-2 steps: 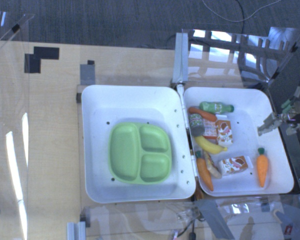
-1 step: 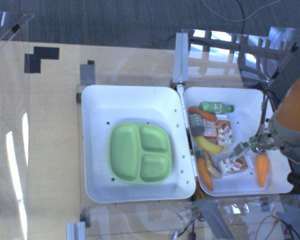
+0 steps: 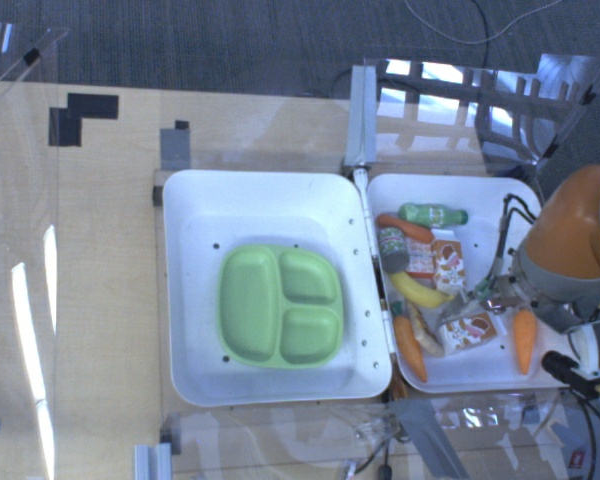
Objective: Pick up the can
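Can (image 3: pixel 393 249) lies up and left of gripper (image 3: pixel 467 303) | long axis runs away from camera | gripper's grip state: cannot tell

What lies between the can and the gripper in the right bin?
In the camera view, a banana and a small printed carton lie between the can and the gripper.

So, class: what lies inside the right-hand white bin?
Right bin: green bottle, can, banana, carrots, snack packets. The gripper covers whatever lies beneath.
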Controlling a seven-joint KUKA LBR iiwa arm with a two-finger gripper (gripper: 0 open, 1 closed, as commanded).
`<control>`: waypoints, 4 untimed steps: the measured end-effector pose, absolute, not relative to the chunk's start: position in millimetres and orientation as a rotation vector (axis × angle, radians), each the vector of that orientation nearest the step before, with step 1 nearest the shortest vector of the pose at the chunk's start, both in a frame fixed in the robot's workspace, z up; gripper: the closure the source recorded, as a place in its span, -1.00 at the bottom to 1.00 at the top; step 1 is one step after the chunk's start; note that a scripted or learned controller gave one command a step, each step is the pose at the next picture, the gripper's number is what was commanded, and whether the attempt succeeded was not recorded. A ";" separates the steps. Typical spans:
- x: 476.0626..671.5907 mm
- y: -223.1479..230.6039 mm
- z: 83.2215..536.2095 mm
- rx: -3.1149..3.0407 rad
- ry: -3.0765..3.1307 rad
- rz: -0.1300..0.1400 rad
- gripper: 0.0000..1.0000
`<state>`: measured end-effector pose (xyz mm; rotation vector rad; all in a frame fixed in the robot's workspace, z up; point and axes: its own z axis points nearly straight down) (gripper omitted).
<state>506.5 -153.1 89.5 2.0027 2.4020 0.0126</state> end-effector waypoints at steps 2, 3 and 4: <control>504.7 -87.9 90.9 2.070 2.341 0.015 1.00; 504.9 -91.5 90.9 2.072 2.332 0.013 -1.00; 491.3 -145.5 89.7 2.105 2.313 0.012 -1.00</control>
